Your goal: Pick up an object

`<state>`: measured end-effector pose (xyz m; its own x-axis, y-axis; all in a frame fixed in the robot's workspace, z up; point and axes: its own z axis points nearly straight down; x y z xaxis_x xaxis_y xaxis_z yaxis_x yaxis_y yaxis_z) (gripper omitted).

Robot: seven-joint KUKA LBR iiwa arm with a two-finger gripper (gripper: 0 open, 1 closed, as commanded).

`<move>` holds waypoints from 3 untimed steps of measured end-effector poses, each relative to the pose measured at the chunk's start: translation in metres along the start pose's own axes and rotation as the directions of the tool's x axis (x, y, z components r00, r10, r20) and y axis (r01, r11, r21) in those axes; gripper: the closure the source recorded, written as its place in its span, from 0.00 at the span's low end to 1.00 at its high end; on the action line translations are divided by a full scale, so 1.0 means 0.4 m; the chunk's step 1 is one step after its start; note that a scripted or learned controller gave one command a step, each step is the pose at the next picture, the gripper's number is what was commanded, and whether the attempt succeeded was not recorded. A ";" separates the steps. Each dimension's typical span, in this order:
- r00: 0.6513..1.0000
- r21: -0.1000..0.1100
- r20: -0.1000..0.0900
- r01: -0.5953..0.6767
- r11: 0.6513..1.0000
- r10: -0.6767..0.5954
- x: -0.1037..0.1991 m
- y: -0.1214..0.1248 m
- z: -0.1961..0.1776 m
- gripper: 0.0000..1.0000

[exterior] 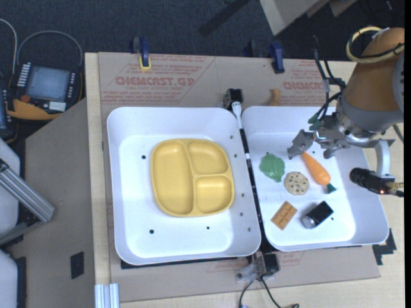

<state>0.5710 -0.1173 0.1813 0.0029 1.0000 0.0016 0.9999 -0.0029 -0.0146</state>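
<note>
- Left bin [125,172]: a yellow divided plate [191,175] lies in its middle.
- Right bin [366,226]: a green leafy piece [273,166] sits left of centre, a round speckled cookie [296,183] just right of and nearer than it, a tan cracker [284,214] nearer still, and a black-and-silver block [318,213] to the cracker's right.
- An orange carrot [316,168] lies tilted right of the cookie.
- The gripper [318,143] hangs over the carrot's far end, fingers spread apart, nothing between them.

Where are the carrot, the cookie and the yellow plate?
carrot [316,168], camera view, middle of its orange body.
cookie [296,183], camera view, its centre.
yellow plate [168,172], camera view, its large left compartment.
</note>
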 end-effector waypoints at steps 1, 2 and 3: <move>1.000 -0.015 0.002 0.003 1.000 -0.003 0.001 0.008 -0.020 0.00; 1.000 -0.009 0.000 0.002 1.000 -0.002 -0.006 0.004 0.089 0.00; 1.000 -0.008 0.000 0.002 1.000 -0.002 -0.016 0.000 0.245 0.00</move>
<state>0.5696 -0.1236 0.0834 0.0011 1.0000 0.0020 1.0000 -0.0011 -0.0063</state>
